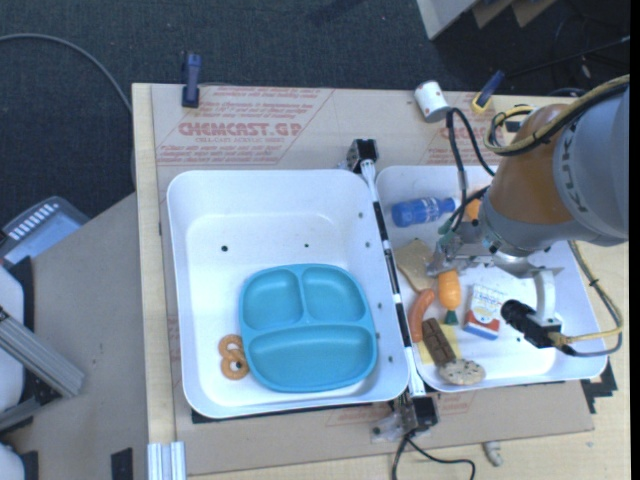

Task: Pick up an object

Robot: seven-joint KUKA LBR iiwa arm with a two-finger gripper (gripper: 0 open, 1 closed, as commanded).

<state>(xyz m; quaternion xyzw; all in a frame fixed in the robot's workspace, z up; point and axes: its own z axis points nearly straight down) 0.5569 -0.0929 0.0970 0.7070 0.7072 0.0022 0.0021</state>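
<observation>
My gripper [452,260] hangs low over the middle of the right bin [570,363], at the end of the grey arm with its orange band [535,183]. Right under it lies a small orange piece [449,289], touching or nearly touching the gripper's tip. Around it lie a blue bottle [420,211], a tan flat piece [412,260], an orange-red carrot shape [421,314], a brown bar [437,342], a round cookie [462,372] and a small white carton [484,314]. The arm hides the right bin's far right side.
The left bin [200,228] holds a blue divided plate [308,326] and a small pretzel [235,356] at its front left. A black clip [362,152] sits where the bins meet at the back. Cables [460,148] run along the arm.
</observation>
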